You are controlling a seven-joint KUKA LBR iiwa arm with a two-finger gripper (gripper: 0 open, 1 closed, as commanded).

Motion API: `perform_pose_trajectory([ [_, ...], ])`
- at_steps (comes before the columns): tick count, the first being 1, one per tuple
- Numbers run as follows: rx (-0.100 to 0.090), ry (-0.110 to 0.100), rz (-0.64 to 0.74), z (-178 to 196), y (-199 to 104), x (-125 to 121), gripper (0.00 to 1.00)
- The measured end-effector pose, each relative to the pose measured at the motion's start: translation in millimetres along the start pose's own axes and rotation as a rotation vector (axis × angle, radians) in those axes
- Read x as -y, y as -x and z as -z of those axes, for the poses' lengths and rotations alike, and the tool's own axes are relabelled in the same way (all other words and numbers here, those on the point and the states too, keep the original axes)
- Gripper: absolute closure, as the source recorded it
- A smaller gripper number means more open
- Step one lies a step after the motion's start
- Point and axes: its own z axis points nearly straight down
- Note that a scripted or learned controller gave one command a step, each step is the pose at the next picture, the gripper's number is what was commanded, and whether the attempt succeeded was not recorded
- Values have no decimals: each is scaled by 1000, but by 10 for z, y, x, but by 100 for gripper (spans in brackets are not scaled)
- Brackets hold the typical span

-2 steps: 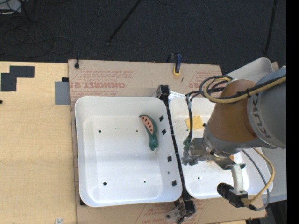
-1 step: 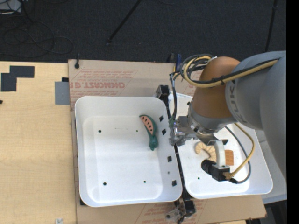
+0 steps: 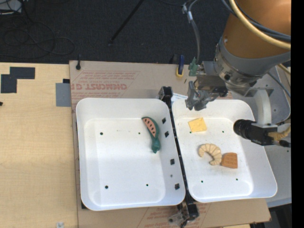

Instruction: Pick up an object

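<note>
Your arm [image 3: 254, 37] takes up the upper right of the view, its orange band wide at the top and the grey wrist below it, reaching in over the far edge of the right bin. Under everything lies the worktop [image 3: 33, 151], pale wood on the left, with a sheet of printed cardboard [image 3: 114, 82] beneath the two bins.

The left bin [image 3: 95, 175] holds one thing: a toy watermelon slice [image 3: 151, 133], red with a green rind, lying lengthwise close to the bin's right wall, in its upper half.

The right bin [image 3: 247, 184] holds three things. A yellow square block [image 3: 197, 125] lies near the far side, slightly tilted. Nearer to you a pale toy croissant [image 3: 211, 153] curves around, and an orange-brown piece [image 3: 229, 160] sits just beside it on its right, touching or nearly so.

A black cylindrical part [image 3: 251, 131] juts in over the right bin's right wall.

Your gripper [image 3: 198, 99] hangs above the far rim of the right bin, just beyond the yellow square block and apart from it. The jaws point down and appear dark and bunched together; you cannot tell from this angle whether they stand wide or narrow. Nothing is seen between them.
</note>
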Motion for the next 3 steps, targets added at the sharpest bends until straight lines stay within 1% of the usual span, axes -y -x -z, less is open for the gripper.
perform_pose_trajectory([
  [1,2,-6,-3,940,-108,220,100],
  [2,6,-21,0,528,-759,343,100],
  [3,4,-14,-3,891,-947,328,100],
])
